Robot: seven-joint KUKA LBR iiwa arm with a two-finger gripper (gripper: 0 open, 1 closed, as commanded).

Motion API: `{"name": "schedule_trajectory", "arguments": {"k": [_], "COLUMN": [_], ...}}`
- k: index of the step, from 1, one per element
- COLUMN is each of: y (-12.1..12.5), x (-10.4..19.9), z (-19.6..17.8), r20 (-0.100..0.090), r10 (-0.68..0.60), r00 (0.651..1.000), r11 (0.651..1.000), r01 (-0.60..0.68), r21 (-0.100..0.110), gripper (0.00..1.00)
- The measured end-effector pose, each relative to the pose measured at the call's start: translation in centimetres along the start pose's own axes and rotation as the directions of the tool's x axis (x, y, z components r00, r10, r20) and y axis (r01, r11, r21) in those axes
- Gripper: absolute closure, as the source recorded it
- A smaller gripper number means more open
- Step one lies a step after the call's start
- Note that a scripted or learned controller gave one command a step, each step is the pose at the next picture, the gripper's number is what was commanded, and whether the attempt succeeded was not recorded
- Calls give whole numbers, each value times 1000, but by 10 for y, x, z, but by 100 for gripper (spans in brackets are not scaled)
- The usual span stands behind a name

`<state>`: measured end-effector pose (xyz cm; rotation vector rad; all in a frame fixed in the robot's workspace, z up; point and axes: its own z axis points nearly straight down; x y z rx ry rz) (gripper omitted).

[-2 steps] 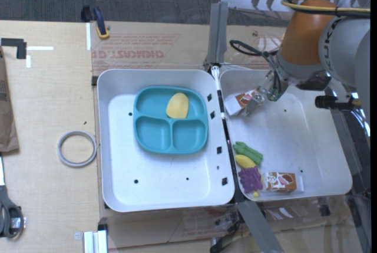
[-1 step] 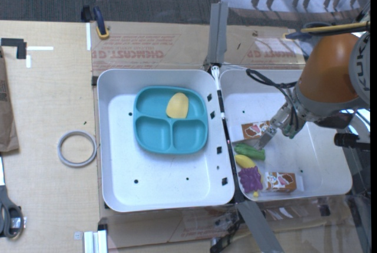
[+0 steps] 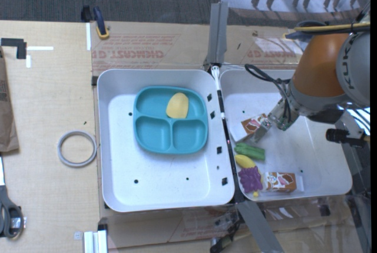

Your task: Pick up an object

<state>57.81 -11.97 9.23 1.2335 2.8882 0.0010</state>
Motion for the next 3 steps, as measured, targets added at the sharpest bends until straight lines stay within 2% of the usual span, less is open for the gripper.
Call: {"name": "schedule_trajectory", "arguments": {"k": [1, 2, 3], "y": [29, 29, 100], "x": [-12, -14, 0], "z": [0, -11, -100], "r20": [3, 8, 2], "r10": [-211, -208, 69], "r00": [977, 978, 998], "r11": [977, 978, 998], "r01": [211, 208, -69], "r21": [-1, -4, 0], "gripper": [0, 100, 100]}}
